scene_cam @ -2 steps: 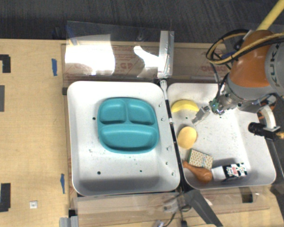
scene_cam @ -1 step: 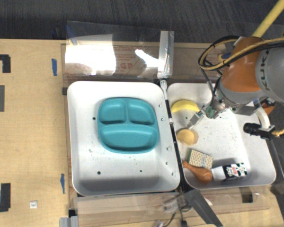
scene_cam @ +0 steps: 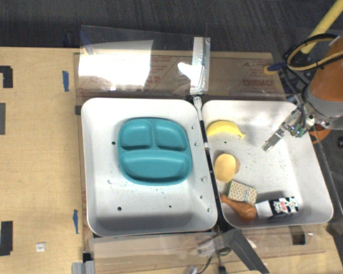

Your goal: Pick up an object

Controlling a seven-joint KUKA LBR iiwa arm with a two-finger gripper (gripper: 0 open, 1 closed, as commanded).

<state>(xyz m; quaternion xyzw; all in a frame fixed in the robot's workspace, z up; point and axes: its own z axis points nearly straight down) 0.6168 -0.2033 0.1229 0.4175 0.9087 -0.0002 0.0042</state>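
The right bin (scene_cam: 308,170) holds a yellow banana (scene_cam: 224,129) near its back left, a pale yellow round fruit (scene_cam: 225,166) below it, a patterned small box (scene_cam: 242,192), a brown drumstick-shaped toy (scene_cam: 240,208) and a white bottle with a black label (scene_cam: 279,206) along the front. My gripper (scene_cam: 272,142) hangs over the bin's back right part, slanting down to the left, apart from all the objects. Nothing shows between its fingers.
The left bin (scene_cam: 97,204) carries a teal divided plate (scene_cam: 155,150). A clear plastic sheet (scene_cam: 143,67) lies behind the bins. The grey arm with its orange band (scene_cam: 330,84) comes in at the right, with yellow cable above it.
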